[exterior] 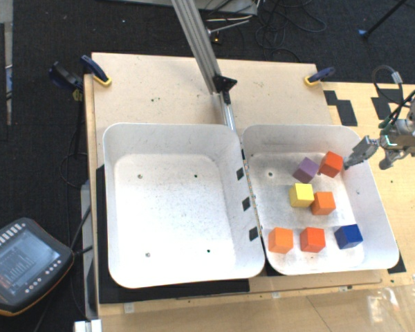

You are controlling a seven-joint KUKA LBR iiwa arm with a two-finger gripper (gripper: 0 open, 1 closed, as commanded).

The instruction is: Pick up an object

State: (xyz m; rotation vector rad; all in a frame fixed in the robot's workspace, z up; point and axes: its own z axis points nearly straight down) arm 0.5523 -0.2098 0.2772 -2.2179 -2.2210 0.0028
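Gripper (pixel 373 153) at right bin's edge, fingers spread, holding nothing; orange-red cube (pixel 331 164) just beside left fingertip. Pick not yet done.

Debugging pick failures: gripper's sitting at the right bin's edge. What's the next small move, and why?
Probably ease the gripper left and down toward the nearest orange cube. It sits at the right bin's far right rim with nothing between its fingers, and that cube lies closest to its fingertip, beside the purple cube, so approach from the free right side.
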